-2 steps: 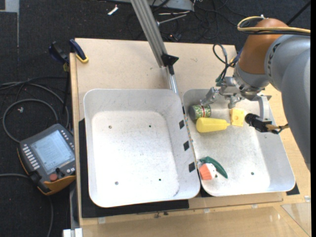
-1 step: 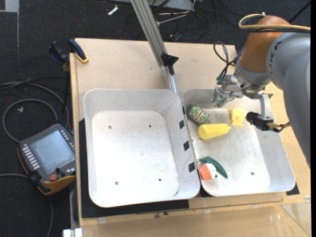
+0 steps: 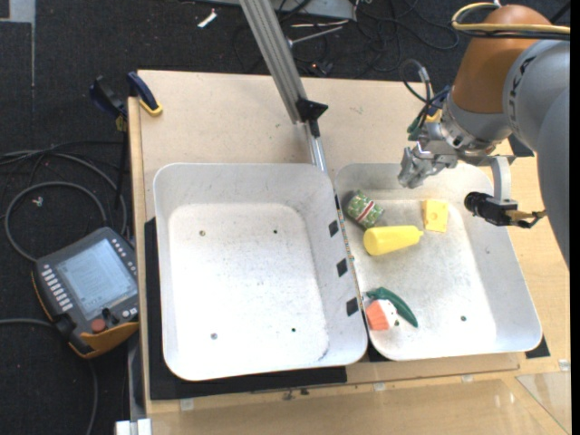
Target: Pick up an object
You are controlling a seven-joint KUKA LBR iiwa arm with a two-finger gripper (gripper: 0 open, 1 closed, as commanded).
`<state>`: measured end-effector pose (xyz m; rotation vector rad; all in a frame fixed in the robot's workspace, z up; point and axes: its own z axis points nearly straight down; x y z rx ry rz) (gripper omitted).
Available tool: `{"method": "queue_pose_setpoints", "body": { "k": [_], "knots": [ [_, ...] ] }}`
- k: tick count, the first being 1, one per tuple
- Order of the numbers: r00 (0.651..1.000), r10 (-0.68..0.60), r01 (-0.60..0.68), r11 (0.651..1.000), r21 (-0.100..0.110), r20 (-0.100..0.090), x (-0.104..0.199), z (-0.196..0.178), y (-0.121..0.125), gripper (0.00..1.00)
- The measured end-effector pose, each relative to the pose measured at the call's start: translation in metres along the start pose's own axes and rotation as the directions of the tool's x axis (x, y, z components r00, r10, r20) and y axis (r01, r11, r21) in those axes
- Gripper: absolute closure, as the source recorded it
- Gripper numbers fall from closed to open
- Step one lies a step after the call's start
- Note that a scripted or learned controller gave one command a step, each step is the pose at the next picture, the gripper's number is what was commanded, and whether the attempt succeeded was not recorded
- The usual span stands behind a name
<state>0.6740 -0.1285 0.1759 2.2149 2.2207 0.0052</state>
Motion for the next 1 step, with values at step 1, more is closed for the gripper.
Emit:
{"method": "queue_pose_setpoints", "body": {
  "k": [1],
  "knots": [
    [1.0,0.001,-0.001,1.0,-0.001,0.0,0.0002,-0.0599,-0.0068,1.0]
  ]
}}
